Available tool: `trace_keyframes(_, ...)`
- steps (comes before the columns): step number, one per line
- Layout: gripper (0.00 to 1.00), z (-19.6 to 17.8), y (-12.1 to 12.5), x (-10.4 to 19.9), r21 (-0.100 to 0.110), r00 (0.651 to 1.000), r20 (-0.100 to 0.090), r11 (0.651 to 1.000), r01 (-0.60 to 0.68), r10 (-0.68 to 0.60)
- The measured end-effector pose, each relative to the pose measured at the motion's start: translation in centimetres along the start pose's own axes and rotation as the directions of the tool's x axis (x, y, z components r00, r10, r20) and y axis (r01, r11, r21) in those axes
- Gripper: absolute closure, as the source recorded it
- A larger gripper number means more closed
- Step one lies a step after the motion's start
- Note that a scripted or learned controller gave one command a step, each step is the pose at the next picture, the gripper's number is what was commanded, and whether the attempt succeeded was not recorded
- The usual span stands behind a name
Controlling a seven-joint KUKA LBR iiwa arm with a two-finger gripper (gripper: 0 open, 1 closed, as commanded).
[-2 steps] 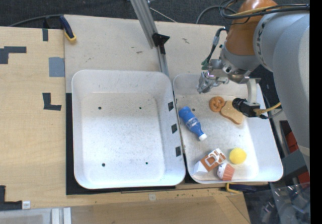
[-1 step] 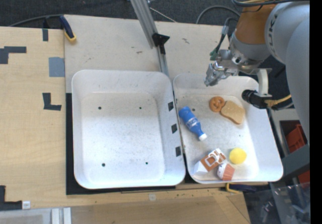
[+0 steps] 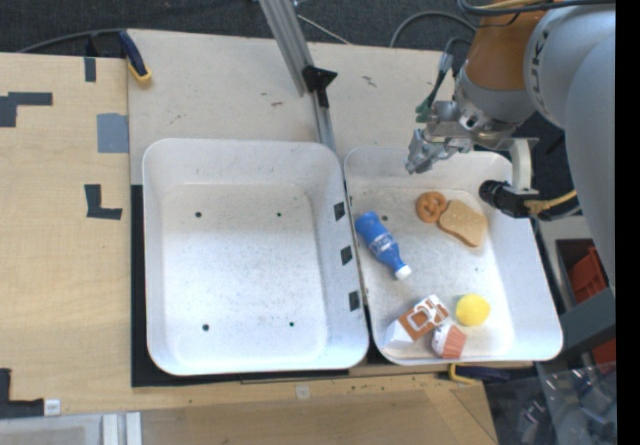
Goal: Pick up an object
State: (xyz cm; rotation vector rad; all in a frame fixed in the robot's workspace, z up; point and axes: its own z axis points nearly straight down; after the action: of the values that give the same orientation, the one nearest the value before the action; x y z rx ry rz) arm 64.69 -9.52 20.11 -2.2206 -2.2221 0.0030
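My gripper (image 3: 420, 158) hangs over the far edge of the right bin (image 3: 530, 283), with nothing visible between its tips. Below it and slightly right lie a brown pretzel (image 3: 431, 206) and a slice of toast (image 3: 463, 222), touching each other. A blue bottle (image 3: 381, 243) with a white cap lies tilted near the bin's left wall. Toward the near edge sit an orange-and-white carton (image 3: 423, 320), a small red-and-white piece (image 3: 449, 340) and a yellow ball (image 3: 473, 310).
The left bin (image 3: 240, 253) stands next to the right one, sharing a raised divider. A slanted metal pole (image 3: 285, 18) crosses above the bins' far edge. Grey tape patches mark the wooden bench on the left. The arm's body fills the upper right.
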Motion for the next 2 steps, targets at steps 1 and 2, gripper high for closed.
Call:
trace_keyframes(1,1.0,0.1,-1.8,4.2,0.002,1.0,-0.001,1.0,0.003,-0.003)
trace_keyframes(2,1.0,-1.2,-5.2,8.6,0.001,1.0,-0.003,1.0,0.004,-0.004)
